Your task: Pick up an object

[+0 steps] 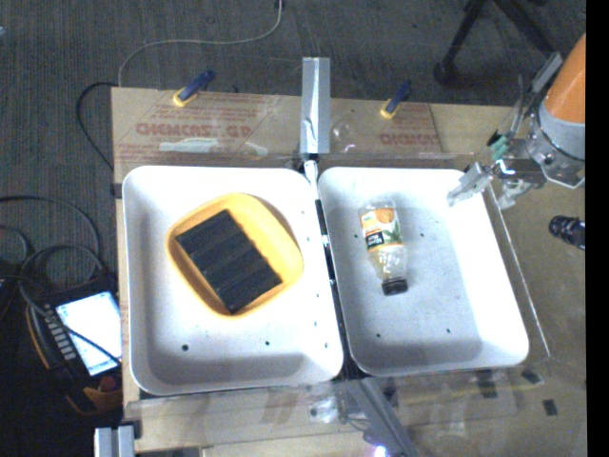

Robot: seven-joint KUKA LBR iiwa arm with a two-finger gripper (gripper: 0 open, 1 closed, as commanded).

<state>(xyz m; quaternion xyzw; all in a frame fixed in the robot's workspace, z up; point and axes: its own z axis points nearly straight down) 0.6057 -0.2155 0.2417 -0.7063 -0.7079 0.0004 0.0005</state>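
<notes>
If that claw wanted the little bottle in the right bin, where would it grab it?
Probably across the middle of the bottle, coming straight down from above. It lies flat on its side, dark cap toward the near edge, with bare floor of the right bin on both long sides for fingers. The gripper sits at the bin's far right corner.

A dish [236,255] lies in the left bin [152,350]; a bottle [383,246] in the right bin [476,341]

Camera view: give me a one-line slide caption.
Hand hovers at the right bin's far corner; bottle lies inside, yellow dish in the left bin.
</notes>
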